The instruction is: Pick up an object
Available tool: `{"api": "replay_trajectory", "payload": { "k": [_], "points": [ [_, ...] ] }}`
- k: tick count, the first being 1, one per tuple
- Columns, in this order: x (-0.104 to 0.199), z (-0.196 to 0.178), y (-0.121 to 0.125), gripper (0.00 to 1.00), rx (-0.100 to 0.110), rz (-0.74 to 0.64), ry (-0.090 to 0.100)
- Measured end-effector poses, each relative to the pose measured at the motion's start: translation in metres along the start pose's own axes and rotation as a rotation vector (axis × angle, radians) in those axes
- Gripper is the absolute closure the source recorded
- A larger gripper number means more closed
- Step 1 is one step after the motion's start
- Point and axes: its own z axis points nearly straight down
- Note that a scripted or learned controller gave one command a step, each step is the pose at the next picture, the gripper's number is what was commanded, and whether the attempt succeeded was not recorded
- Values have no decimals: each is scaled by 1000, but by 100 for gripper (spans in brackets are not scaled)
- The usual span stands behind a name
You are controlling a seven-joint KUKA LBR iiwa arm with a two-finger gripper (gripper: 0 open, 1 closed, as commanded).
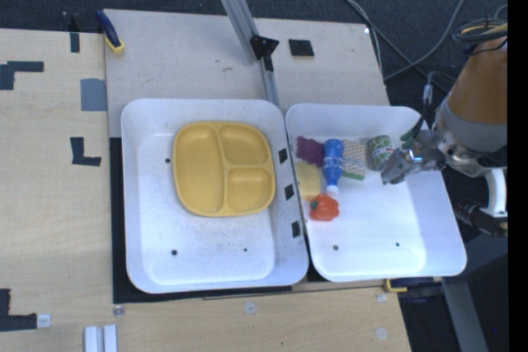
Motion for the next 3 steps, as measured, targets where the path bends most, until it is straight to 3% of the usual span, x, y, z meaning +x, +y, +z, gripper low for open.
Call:
{"api": "replay_trajectory", "payload": {
  "k": [3],
  "points": [
    [169, -9, -2, 100, 0, -3, 1]
  ]
}}
